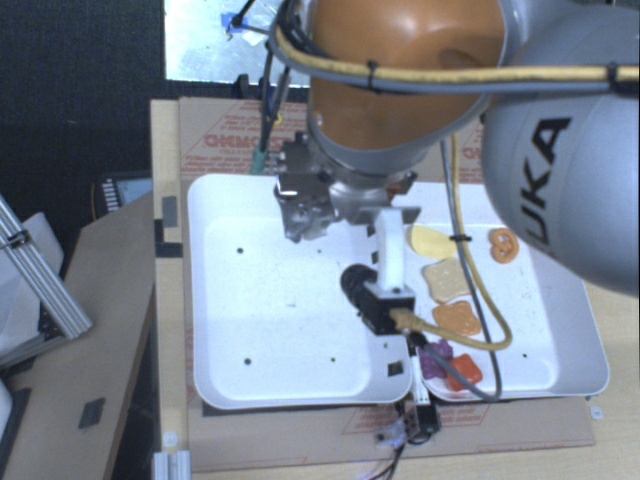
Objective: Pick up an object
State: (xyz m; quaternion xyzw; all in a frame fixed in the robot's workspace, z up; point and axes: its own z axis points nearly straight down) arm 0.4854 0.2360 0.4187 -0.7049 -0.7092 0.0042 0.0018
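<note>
My gripper (pixel 312 216) hangs under the orange wrist band, over the far right part of the left bin (pixel 200 298). Nothing shows between its fingers. In the right bin (pixel 588 360) lie several small toys. A yellow piece (pixel 432 240) and an orange pretzel shape (pixel 503 245) sit at the far side. A tan toast-like piece (pixel 447 281) and an orange piece (pixel 460 318) lie in the middle. A purple piece (pixel 437 361) and a red piece (pixel 466 372) lie at the near edge. The arm hides part of the right bin.
A white and black fitting (pixel 385 283) with a yellow cable (pixel 480 313) hangs over the wall between the bins. The bins rest on a cardboard sheet (pixel 220 138). A metal rail (pixel 40 278) stands at the left.
</note>
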